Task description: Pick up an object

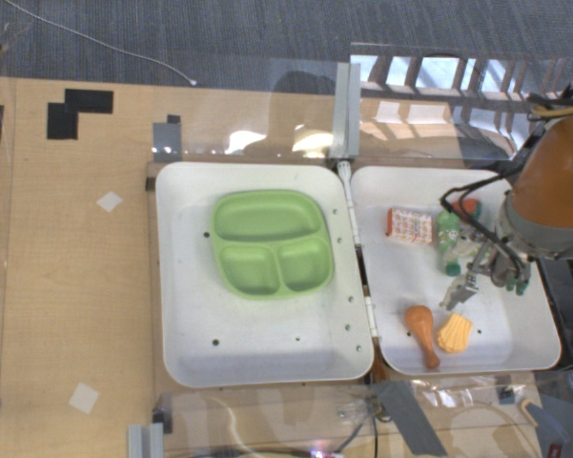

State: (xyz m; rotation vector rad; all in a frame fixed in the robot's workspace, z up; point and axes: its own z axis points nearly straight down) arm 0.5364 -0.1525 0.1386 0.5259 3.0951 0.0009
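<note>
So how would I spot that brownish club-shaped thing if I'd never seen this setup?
Start with the right bin, the one without the green tray. Along its near edge lies the drumstick, a brown toy with a round head tapering to a thin handle. It touches a yellow ridged piece on its right, and it is the one brown thing there.

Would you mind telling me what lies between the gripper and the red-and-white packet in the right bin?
In the camera view, a green object sits between the gripper and the red-and-white packet, just right of the packet.
</note>
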